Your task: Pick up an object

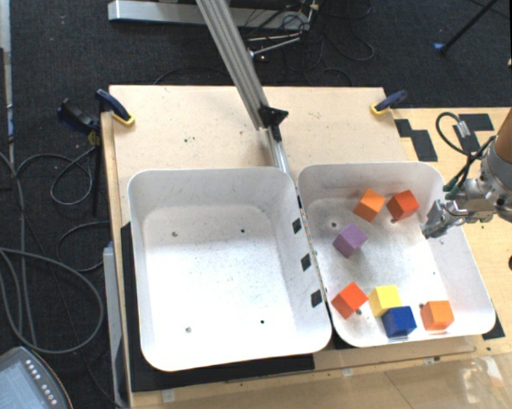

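Camera view shows you seven blocks in the right bin (462, 258): an orange-red block (403, 205) nearest the gripper (432, 225), which hangs at the bin's right wall, holding nothing you can see; finger spread cannot be told. Beside it, the left bin (156, 246).
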`<state>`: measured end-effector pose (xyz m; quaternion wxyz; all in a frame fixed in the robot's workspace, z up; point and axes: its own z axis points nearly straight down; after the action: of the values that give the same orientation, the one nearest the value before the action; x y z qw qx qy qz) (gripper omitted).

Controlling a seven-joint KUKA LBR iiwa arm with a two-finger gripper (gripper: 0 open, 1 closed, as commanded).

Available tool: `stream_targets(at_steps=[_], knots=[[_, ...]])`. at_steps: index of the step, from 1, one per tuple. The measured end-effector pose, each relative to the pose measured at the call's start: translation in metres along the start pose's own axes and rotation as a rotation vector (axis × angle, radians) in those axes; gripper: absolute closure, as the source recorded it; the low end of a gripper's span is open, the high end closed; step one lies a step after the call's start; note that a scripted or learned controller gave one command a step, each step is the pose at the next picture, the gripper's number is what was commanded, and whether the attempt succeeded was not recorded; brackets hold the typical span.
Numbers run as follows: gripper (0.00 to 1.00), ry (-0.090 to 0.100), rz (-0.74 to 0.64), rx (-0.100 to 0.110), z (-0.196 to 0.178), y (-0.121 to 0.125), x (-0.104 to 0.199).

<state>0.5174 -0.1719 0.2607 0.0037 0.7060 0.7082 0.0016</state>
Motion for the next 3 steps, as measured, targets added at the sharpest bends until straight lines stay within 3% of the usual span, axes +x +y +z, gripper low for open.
stream_targets(at_steps=[3], knots=[[1.00, 0.004, -0.004, 0.006, 0.030, 0.065, 0.137]])
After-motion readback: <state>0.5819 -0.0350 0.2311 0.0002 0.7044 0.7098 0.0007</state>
